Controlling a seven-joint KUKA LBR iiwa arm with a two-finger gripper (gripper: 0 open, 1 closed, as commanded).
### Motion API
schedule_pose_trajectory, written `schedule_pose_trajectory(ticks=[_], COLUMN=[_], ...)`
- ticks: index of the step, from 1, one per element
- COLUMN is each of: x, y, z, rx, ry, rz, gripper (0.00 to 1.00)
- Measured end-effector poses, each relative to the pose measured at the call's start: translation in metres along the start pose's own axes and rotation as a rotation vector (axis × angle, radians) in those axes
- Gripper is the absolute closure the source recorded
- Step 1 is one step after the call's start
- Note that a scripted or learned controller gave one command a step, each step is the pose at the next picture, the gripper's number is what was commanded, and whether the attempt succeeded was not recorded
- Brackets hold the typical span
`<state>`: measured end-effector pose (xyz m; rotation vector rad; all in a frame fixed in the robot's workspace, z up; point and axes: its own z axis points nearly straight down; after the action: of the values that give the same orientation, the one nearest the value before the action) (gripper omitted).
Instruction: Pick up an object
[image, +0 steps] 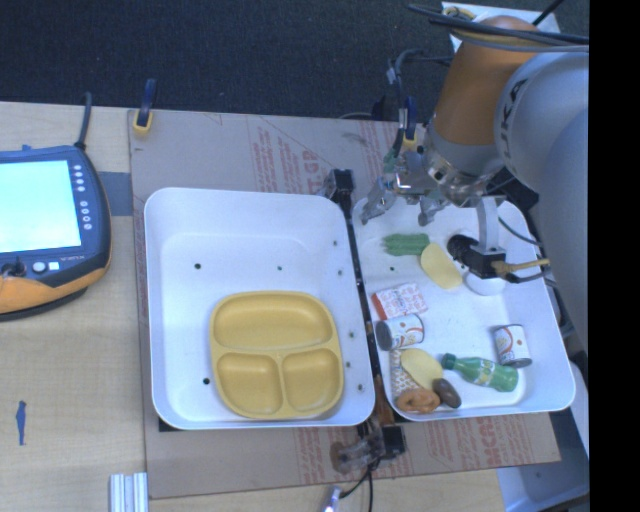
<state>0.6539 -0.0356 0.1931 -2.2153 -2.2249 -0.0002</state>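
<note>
Approach step — my gripper (405, 205) upper right of frame, prongs apart, nothing between them (green object (406, 243) just below). Next, likely: descend, centre, close.

A light wooden bench (70, 370) under brown cardboard (250, 150) — dark carpeted floor (200, 50) beyond.

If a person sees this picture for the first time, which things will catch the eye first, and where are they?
The big grey arm with its orange band comes in from the upper right, and its gripper hangs over the far end of the right bin. In the left bin lies a yellow divided tray, near its front edge. The right bin holds many small things, among them a green bottle and two small cans.
</note>
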Motion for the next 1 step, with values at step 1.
schedule_pose_trajectory(ticks=[1], x=[-0.0009], y=[-0.0005], z=[-0.0097], rx=[0.004], ry=[0.0], rz=[-0.003], gripper=[1.0])
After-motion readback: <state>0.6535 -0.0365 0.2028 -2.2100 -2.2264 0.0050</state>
